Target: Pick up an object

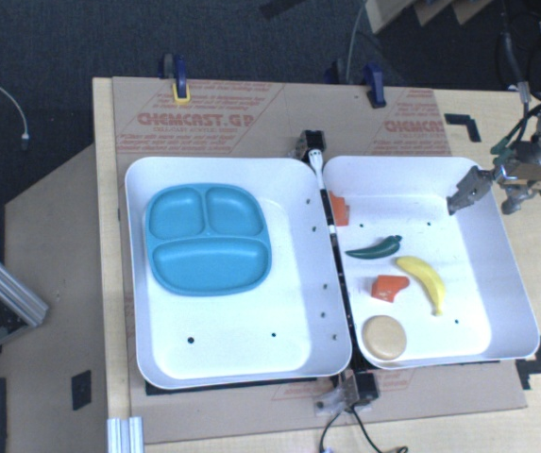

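Five small items, a curved yellow banana [423, 281], a green pepper [376, 247], two orange-red chunks and a round tan bun [384, 337], lie in the right glossy bin [497, 281]; the end effector [482, 185] hovers at its far-right rim, grip state unclear.

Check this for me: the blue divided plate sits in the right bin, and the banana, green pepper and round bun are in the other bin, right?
Not quite. The camera view shows the blue divided plate in the left bin, not the right one. The banana, green pepper and round bun are indeed in the other bin, the right bin.
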`<state>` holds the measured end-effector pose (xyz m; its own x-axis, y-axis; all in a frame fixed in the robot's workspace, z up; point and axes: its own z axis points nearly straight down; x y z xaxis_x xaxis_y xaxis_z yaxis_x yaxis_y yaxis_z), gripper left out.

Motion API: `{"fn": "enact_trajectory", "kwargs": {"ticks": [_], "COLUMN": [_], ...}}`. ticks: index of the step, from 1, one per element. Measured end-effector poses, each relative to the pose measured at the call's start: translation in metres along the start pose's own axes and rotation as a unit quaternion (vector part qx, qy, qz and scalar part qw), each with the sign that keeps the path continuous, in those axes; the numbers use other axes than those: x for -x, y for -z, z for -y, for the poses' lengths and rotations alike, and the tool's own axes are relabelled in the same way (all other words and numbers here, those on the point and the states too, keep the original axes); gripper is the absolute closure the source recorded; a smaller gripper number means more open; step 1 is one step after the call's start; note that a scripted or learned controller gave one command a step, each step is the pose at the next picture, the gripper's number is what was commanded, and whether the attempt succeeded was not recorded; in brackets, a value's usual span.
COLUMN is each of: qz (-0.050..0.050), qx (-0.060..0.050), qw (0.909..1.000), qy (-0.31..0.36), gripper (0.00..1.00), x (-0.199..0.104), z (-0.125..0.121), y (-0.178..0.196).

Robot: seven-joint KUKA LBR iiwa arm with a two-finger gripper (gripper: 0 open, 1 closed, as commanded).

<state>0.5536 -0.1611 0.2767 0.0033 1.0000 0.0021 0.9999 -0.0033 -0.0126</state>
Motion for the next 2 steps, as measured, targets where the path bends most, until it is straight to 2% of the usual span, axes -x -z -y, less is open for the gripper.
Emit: {"fn": "enact_trajectory", "kwargs": {"ticks": [1, 2], "qz": [0.001, 0.0], "qx": [0.006, 0.004], "qw": [1.0, 1.0], "qy": [0.002, 0.002], "gripper": [0.0, 0.0], "x": [-0.001, -0.006], "z": [-0.002, -0.012], "y": [0.007, -0.048]}}
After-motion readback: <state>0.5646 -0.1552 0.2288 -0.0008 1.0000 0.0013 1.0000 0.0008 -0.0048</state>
